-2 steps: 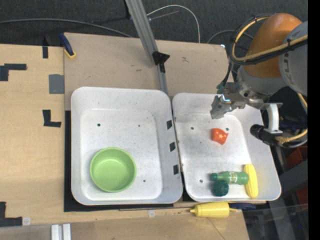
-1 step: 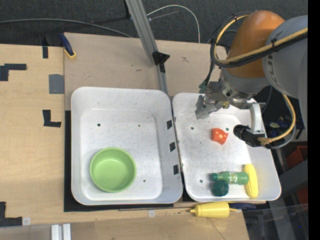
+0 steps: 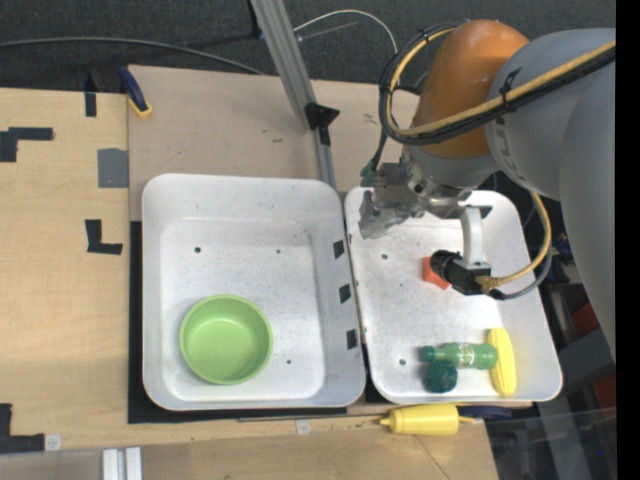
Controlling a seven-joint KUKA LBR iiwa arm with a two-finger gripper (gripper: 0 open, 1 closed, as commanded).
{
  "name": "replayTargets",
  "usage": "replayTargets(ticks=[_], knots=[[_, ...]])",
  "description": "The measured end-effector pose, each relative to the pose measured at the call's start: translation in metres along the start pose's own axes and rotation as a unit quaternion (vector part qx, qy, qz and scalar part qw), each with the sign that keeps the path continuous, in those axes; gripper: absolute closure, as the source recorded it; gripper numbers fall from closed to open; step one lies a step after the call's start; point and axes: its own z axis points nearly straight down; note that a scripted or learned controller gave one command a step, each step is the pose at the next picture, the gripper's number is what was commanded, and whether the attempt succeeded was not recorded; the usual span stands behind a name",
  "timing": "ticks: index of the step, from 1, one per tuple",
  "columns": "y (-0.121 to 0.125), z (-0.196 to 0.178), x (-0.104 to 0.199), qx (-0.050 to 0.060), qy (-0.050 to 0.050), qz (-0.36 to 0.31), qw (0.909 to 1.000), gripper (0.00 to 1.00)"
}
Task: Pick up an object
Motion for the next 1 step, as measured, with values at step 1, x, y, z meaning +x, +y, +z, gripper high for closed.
replayTargets(ticks=[1], knots=[[-0.0122, -0.0004, 0.0633, 0.001, 0.000, -0.001, 1.0000, 1.00]])
